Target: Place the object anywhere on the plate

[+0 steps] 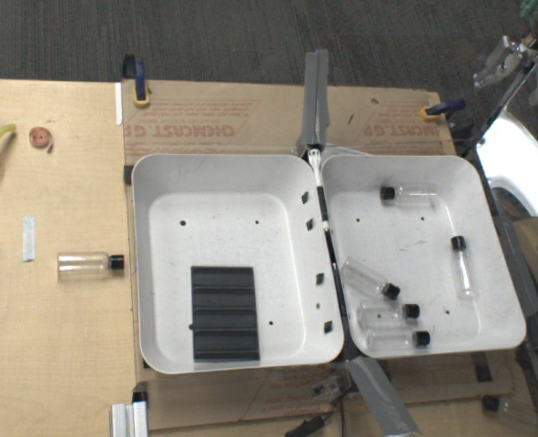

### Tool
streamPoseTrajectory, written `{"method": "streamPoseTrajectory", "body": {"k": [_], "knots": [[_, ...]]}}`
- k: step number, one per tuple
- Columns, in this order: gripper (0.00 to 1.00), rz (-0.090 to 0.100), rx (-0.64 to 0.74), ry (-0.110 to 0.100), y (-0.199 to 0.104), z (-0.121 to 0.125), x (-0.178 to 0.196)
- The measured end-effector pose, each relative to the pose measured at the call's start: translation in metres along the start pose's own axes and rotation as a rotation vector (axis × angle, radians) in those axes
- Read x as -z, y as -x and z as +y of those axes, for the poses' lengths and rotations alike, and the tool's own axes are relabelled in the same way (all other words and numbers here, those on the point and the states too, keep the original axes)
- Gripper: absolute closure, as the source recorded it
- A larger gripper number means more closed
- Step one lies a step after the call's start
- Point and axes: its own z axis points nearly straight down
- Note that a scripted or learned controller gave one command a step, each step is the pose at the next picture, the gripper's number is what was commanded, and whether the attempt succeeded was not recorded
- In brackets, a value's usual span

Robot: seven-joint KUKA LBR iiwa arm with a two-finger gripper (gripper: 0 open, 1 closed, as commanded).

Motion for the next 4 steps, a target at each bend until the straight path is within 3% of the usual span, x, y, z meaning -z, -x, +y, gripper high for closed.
{"method": "streamPoseTrajectory", "body": {"k": [1, 2, 3, 4], "knots": [[0.00, 0.000, -0.104, -0.001, 0.043, -0.094, 0.012], [0.00, 0.000, -0.264, -0.002, -0.012, -0.002, 0.030], [0.00, 0.000, -0.367, -0.002, 0.039, 0.006, 0.022], [0.00, 0.000, -0.510, -0.003, -0.013, -0.002, 0.030]]}}
